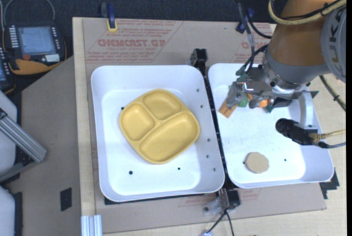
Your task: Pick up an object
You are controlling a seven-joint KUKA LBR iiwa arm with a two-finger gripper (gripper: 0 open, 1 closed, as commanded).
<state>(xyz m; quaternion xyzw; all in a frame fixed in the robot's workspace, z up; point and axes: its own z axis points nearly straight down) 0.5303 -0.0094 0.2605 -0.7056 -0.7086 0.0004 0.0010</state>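
A small orange-brown block (226, 110) sits at the far left of the right bin (308, 171), just beside the gripper (246, 95); whether it is pinched I cannot tell, nor the gripper's state. A tan disc (257, 163) lies nearer, apart and free. The yellow divided plate (159, 125) rests centred in the left bin (104, 119), presumably a drop spot.
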